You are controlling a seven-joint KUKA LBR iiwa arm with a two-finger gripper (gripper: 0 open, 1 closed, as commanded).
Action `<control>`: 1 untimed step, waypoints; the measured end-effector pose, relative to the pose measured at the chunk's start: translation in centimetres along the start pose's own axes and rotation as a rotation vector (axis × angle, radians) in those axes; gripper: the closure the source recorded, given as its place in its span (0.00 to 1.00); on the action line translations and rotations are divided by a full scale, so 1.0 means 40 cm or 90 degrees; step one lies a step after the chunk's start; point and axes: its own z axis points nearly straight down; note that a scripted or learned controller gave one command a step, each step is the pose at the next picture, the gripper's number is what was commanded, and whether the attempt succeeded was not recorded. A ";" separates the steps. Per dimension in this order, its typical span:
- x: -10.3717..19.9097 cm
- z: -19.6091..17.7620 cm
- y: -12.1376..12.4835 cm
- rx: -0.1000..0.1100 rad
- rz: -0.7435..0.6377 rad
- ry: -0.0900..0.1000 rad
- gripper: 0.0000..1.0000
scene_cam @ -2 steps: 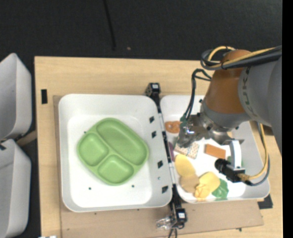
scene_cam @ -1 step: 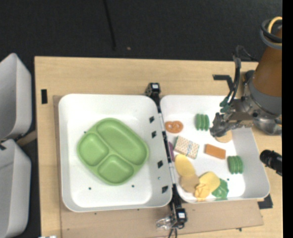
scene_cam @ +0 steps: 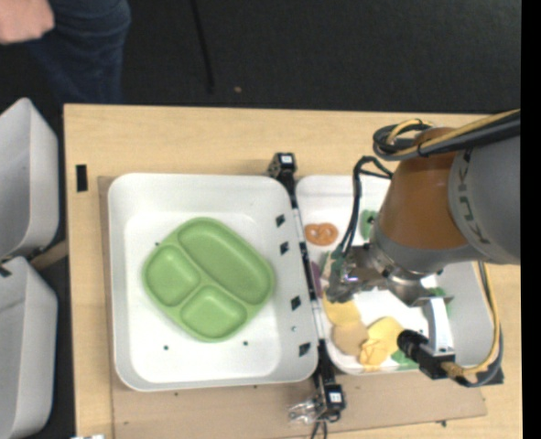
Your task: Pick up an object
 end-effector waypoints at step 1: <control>0.225 -0.147 0.057 -0.012 -0.005 0.000 1.00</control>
